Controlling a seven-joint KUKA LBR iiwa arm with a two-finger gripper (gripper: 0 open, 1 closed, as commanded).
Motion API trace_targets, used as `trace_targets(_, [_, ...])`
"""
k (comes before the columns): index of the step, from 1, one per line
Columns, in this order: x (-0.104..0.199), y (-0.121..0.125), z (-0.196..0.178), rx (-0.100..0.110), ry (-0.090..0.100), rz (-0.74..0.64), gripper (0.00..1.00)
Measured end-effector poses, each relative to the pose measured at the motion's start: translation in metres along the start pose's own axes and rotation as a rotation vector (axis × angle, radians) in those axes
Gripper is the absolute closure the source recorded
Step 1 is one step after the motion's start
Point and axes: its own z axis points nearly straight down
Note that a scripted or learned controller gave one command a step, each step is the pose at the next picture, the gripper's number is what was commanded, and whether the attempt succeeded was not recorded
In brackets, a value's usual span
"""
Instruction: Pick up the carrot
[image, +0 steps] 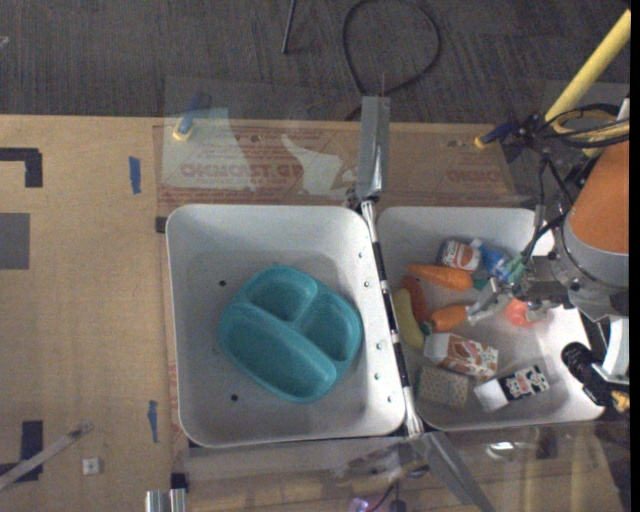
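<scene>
We're looking down on the tabletop (90, 300) and its two white bins. All the interest is in the right bin (400, 225), where the arm (605, 215) has reached in from the right with its orange band above the wrist.

The claw (492, 300) sits low over the middle of the clutter, its grey fingers pointing toward the left of the view. How far apart they stand we cannot tell from up here; metal and shadow run together, and we see nothing clearly pinched between them.

Two orange pieces could answer to the name. The one we read as the carrot (440, 276) lies in the upper middle of the right bin, just up and left of the claw, its long axis running nearly left to right with a slight downward tilt toward the right. A second, shorter orange piece (449, 318) lies just below and left of the claw tip, close enough that it may be touching; we can't tell.

So the relation that matters, in our judgement: the carrot lies away from the arm, beyond the fingertips and a little toward the top of the view, and broadside to the approach. A grasp would want the fingers closing across that long axis.

Crowding is the risk. A small can (460, 252) sits just above the carrot and a yellow piece (407, 318) just below left. The teal plate (290, 332) in the left bin (200, 240) lies well apart.
</scene>
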Motion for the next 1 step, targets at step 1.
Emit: trace_targets(1, [0.0036, 0.0228, 0.1520, -0.002, 0.000, -0.173, 0.00])
